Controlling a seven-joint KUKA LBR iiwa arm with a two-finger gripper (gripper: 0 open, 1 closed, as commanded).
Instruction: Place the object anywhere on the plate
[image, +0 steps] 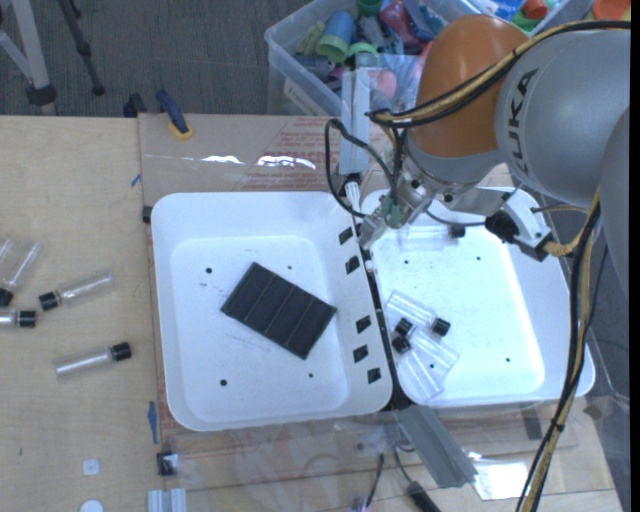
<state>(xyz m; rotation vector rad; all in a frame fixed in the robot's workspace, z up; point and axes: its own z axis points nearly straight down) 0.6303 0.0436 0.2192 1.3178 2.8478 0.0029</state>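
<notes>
A flat black ridged plate (278, 309) lies at a slant in the middle of the left bin (190, 380). Clear plastic tubes with black caps (420, 338) lie in a small heap in the right bin (520, 350), near its front left. My gripper (390, 214) hangs over the back left corner of the right bin, close to the wall between the two bins. It is well behind the tubes and to the right of the plate. I see nothing clearly held in it.
Several loose capped tubes (92, 356) lie on the wooden bench left of the bins. A clear tub of colourful toys (340, 45) stands behind the bins. Black clips (362, 325) line the divider. The grey arm (560, 110) covers the back right.
</notes>
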